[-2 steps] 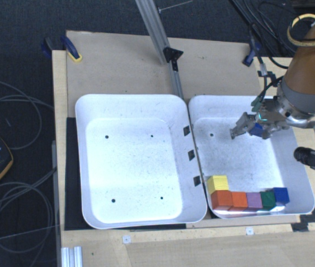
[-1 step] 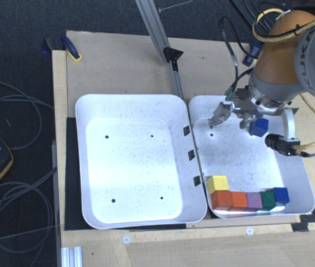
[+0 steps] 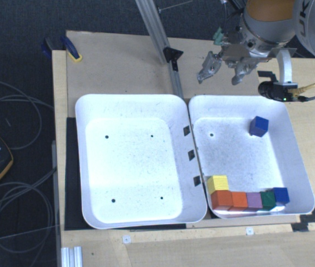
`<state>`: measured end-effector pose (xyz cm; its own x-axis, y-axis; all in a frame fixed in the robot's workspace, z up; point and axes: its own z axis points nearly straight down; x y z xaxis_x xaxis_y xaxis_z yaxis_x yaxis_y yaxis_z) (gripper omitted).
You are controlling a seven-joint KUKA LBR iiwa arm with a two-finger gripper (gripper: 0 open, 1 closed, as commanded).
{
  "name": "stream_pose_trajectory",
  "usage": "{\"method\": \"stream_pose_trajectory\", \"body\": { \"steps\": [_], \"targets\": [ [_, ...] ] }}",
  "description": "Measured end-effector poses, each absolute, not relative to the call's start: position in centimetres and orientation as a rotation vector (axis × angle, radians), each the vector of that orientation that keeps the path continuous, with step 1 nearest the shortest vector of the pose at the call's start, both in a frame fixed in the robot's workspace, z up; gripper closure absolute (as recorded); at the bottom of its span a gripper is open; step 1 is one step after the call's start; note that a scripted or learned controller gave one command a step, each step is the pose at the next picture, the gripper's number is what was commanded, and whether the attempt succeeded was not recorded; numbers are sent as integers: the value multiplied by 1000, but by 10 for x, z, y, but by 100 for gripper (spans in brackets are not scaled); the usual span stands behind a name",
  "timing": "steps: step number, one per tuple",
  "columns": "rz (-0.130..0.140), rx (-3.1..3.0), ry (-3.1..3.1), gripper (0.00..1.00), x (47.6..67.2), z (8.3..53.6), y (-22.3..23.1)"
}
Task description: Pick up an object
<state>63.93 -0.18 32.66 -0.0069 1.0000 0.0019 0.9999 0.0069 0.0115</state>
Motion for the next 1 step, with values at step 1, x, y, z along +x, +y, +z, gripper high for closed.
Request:
{"method": "stream_pose_trajectory", "body": {
  "steps": [1],
  "targets": [
    [14, 2212, 2219, 0, 655, 414, 3]
  ]
}}
